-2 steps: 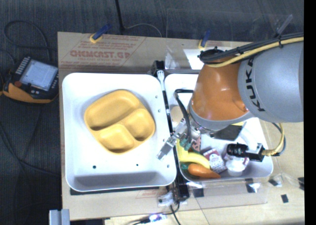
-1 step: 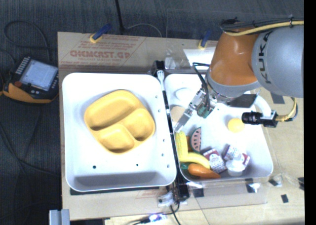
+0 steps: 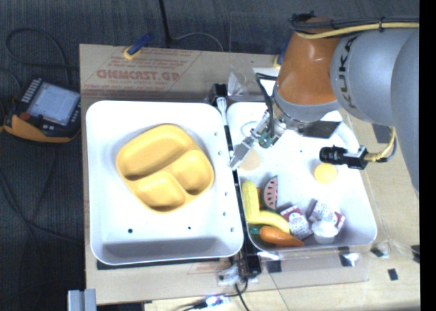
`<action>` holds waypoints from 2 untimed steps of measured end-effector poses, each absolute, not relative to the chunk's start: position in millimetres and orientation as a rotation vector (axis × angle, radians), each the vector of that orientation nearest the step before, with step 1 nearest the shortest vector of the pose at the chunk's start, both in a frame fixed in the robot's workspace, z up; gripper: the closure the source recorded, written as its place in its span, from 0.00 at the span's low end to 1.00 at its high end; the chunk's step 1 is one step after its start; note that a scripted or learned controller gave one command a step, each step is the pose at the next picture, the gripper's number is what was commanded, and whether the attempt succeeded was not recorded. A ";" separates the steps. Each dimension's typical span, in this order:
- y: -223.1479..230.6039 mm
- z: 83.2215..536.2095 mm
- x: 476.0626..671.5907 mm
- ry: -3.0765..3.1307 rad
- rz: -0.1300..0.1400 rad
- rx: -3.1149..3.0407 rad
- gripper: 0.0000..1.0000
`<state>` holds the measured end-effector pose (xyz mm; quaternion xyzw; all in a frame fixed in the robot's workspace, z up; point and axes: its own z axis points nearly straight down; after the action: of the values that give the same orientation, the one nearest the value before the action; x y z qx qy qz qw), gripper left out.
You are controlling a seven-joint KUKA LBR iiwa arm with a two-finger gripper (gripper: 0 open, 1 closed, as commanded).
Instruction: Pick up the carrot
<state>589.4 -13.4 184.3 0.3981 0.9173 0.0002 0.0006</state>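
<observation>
The carrot (image 3: 280, 237) is orange and lies flat near the front wall of the right bin (image 3: 354, 197), just in front of a banana (image 3: 266, 219). My gripper (image 3: 240, 154) hangs over the left side of that bin, close to the divider between the two bins. It is well behind the carrot and apart from it, with a corn cob and a watermelon slice in between. A small beige round thing (image 3: 251, 160) lies right beside the gripper tip.
The right bin also holds a corn cob (image 3: 250, 197), a watermelon slice (image 3: 271, 192), a yellow ball (image 3: 325, 173) and white cups (image 3: 320, 223). A yellow divided plate (image 3: 164, 166) sits in the left bin (image 3: 102, 234). A black cylinder (image 3: 338, 156) juts from the arm.
</observation>
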 end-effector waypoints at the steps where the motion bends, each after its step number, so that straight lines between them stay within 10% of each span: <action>1: -101.5 329.1 660.0 2.874 -0.001 1.253 0.00; 2: 10.3 209.5 613.4 2.846 -0.001 1.337 0.00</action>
<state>613.4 10.3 209.5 0.4251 0.9051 -0.0002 -0.0013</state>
